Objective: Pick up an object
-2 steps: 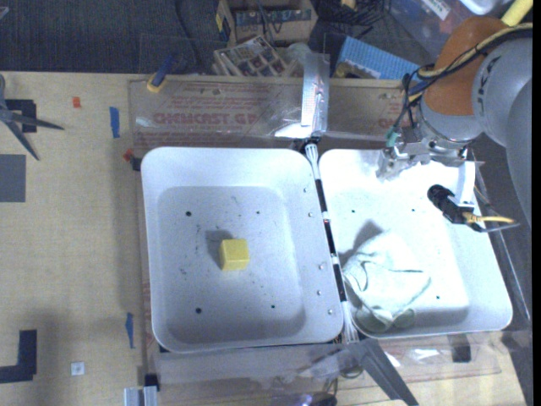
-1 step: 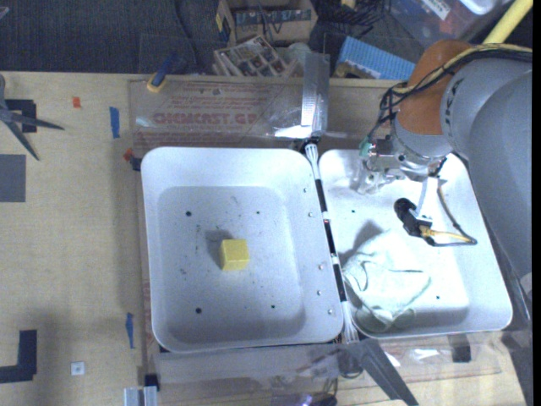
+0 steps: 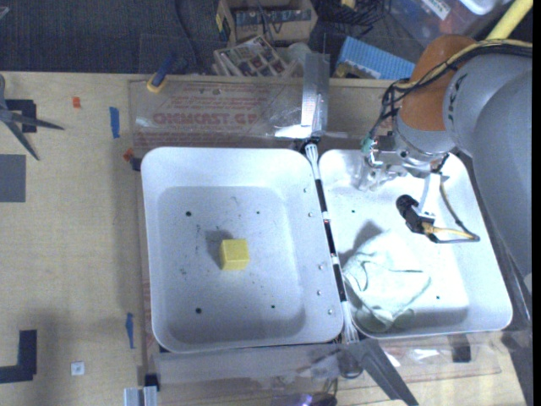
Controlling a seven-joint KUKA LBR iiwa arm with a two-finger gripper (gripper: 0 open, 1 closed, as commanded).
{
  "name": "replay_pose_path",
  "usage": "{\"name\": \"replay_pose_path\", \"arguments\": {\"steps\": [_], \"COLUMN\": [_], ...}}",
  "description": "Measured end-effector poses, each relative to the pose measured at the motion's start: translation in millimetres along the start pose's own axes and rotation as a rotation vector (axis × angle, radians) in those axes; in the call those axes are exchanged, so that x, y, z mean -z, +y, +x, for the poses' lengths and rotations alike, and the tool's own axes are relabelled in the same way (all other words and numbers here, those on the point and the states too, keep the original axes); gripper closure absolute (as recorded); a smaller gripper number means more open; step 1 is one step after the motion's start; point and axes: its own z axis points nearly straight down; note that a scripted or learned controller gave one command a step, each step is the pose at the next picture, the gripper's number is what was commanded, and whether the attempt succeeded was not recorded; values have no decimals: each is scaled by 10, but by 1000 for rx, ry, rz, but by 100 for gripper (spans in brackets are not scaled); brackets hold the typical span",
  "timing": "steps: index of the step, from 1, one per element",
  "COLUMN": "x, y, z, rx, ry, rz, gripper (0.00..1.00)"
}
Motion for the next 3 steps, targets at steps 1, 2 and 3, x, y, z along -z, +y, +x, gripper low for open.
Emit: {"name": "replay_pose_path", "arguments": {"steps": [1, 2, 3], "x": [91, 185, 279], "y": [10, 21, 32], "z": [0, -3, -8], "rx": [2, 3, 4], "ry": [-2, -3, -5], "rz": [-1, -4, -6], "gripper": [100, 100, 100]}}
